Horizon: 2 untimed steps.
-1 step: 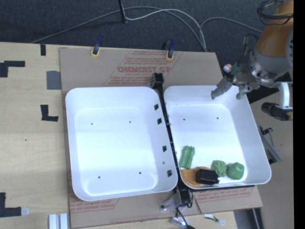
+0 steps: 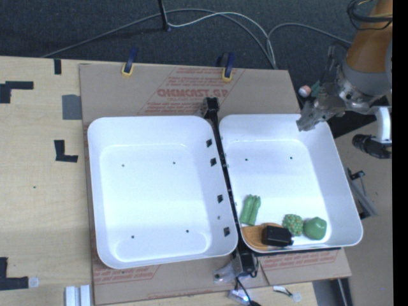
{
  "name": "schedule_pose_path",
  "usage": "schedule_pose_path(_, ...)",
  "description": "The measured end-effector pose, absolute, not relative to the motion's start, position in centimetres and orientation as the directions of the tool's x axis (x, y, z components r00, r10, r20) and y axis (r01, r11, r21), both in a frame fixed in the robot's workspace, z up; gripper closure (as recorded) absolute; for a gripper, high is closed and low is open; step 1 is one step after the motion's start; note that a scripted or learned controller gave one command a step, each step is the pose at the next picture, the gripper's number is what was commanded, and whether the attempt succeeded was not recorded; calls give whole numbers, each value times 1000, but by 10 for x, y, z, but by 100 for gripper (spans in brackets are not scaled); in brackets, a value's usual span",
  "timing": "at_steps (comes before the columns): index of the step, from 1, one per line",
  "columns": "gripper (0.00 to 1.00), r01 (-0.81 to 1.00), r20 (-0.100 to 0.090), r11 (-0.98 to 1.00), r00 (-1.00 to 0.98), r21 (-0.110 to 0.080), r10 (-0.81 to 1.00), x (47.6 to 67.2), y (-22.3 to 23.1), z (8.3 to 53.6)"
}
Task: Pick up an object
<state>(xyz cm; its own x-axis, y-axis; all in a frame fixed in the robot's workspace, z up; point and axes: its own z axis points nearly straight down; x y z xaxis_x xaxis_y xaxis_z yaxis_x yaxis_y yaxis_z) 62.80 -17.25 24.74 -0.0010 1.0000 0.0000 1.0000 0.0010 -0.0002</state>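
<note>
- My bench (image 2: 38,171) is pale wood with black tape marks (image 2: 62,152).
- A cardboard sheet (image 2: 185,91) lies on it, clamped at the far edge.
- Beyond, dark carpet floor (image 2: 76,11) carries a trailing cable (image 2: 210,18).

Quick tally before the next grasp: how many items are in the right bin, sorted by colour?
Green: 3, the long ridged piece, the bumpy piece and the smooth round piece
Tan/orange: 1, the flat piece
Black: 1, the black block
Total: 5, all clustered at the right bin's near edge.
</note>
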Motion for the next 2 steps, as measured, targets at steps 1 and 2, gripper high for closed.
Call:
schedule_pose_path(1,100,1000,2,4,-4,-7,1000,616,-93,84)
schedule_pose_path(2,100,1000,-3,-4,4,4,1000,652,-174,148)
